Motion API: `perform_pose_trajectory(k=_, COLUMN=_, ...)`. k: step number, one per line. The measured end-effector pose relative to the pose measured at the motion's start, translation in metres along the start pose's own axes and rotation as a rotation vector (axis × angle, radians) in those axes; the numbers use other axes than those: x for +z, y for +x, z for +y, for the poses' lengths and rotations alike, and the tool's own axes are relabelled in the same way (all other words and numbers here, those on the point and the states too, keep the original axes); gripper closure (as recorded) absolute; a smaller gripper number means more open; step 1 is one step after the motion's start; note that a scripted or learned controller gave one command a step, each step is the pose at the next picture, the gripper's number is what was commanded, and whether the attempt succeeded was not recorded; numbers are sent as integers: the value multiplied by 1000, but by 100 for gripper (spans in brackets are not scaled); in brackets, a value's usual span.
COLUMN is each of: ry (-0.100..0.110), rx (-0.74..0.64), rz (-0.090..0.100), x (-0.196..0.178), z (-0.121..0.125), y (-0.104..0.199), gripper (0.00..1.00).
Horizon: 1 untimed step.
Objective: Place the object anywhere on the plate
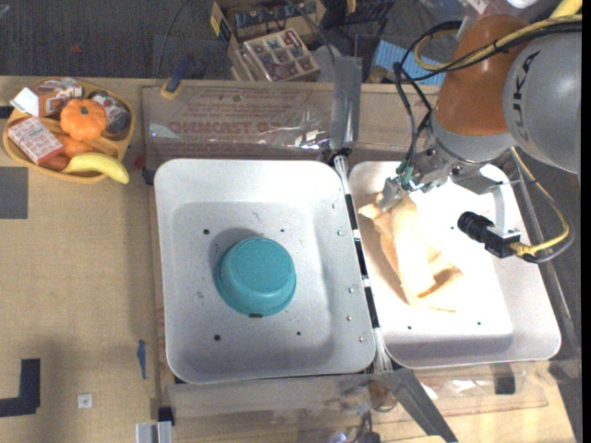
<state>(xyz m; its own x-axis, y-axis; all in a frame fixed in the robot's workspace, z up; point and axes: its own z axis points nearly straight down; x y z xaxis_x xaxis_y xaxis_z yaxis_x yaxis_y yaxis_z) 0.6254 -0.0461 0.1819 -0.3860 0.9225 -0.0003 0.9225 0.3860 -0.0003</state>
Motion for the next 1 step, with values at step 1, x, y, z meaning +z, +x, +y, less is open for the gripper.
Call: perform_pose_trajectory(k=1, ry=1, rx=0, rz=0, x=-40, z=1, y=-2, gripper=100)
